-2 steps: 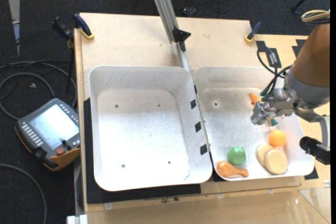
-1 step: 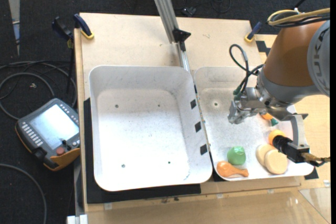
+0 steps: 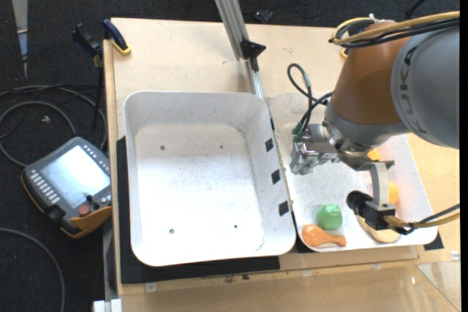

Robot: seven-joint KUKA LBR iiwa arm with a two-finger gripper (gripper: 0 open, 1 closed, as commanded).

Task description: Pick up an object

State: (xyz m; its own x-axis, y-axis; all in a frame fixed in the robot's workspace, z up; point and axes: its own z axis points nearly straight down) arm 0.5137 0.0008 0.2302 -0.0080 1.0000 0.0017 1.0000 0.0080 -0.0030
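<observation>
Where the right bin (image 3: 428, 186) narrows toward the camera, a small green ball-like object (image 3: 330, 215) lies on its floor, with an orange, spoon-shaped piece (image 3: 322, 235) just in front of it and touching or nearly touching it. A tan rounded item (image 3: 385, 233) sits near the bin's front right corner, partly covered by a black fitting with a cable, and a bit of yellow (image 3: 393, 193) shows behind that fitting. None of these pieces carries a label that can be read.

Above the bin's middle hangs the gripper (image 3: 301, 163), a metallic block at the end of the arm (image 3: 398, 88), apart from the green object and farther from the camera than it. Whether it is spread or pressed together cannot be told from this angle, and nothing is visibly caught in it. Large letters run down the grey casing at the arm's right edge, cut off by the frame, so they cannot be read whole.

Beside it, the left bin (image 3: 146, 113) shows a speckled white floor. Off the bench (image 3: 175, 55) to the left, a handheld control pendant (image 3: 69, 186) with a lit screen lies on the dark floor among cables.
</observation>
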